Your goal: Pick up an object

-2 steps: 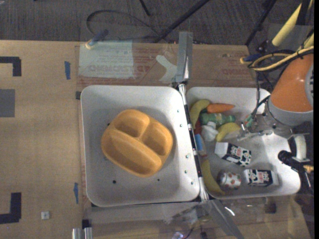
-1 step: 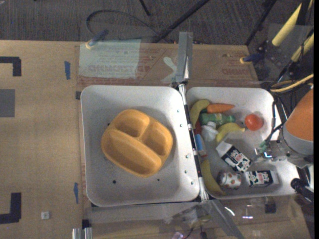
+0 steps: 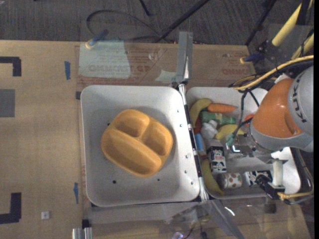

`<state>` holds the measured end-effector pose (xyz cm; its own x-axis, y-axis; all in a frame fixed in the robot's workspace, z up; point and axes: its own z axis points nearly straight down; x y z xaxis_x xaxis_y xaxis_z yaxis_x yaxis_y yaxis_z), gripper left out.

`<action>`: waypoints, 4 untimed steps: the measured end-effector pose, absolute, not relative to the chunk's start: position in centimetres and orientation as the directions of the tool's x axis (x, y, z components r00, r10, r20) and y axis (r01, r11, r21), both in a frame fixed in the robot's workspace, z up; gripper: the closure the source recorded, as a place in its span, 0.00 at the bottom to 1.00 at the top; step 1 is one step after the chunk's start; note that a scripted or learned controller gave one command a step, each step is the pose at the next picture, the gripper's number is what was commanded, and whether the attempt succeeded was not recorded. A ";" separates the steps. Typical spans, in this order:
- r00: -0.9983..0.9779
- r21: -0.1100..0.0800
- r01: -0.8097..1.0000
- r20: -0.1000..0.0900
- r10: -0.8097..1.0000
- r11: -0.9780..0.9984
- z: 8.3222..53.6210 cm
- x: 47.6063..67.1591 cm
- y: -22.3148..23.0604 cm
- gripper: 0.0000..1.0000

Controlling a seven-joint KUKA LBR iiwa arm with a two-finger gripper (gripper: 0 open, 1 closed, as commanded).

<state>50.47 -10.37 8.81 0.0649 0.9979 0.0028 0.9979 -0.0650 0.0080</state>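
- Standing here watching: the arm (image 3: pixel 286 116) reaches in from 3 o'clock and hangs over the right bin (image 3: pixel 294 176), its orange wrist covering the middle of the pile.
- The jaws (image 3: pixel 239 146) sit somewhere under that wrist, right by the clutter. Honestly can't tell if they're spread or pinched, and I see nothing between them.
- Candidates are all in the right bin: a yellow banana (image 3: pixel 199 108) at 11 o'clock along the divider, a carrot (image 3: pixel 222 107) just beside it, a green toy (image 3: pixel 219 118) below that, a little cow-print carton (image 3: pixel 217 159) near the middle, a small can (image 3: pixel 232 179) at 6 o'clock.
- My guess is these are light plastic play-food, stiff and a bit slick. The carton looks easiest: flat sides, so grab it across the body. The rounded banana would likely squirt out.
- Room is tight: things touch each other and hug the divider wall, so a straight-down approach seems safest.
- The left bin (image 3: pixel 94 103) holds 1 orange divided tray (image 3: pixel 137 142), with lots of open room around it.
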 end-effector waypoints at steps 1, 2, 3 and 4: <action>-0.108 0.003 0.994 -0.001 0.994 0.108 21.8 53.5 -6.5 1.00; -0.109 0.005 0.994 -0.003 0.994 0.110 22.8 53.6 -6.5 1.00; -0.111 0.008 0.994 -0.005 0.994 0.111 23.8 53.7 -6.5 1.00; -0.268 0.003 0.964 -0.002 0.964 0.268 34.8 55.3 -5.2 1.00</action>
<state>55.26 -5.19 34.82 -0.2677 0.9635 -0.0019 0.9635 0.2677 0.0029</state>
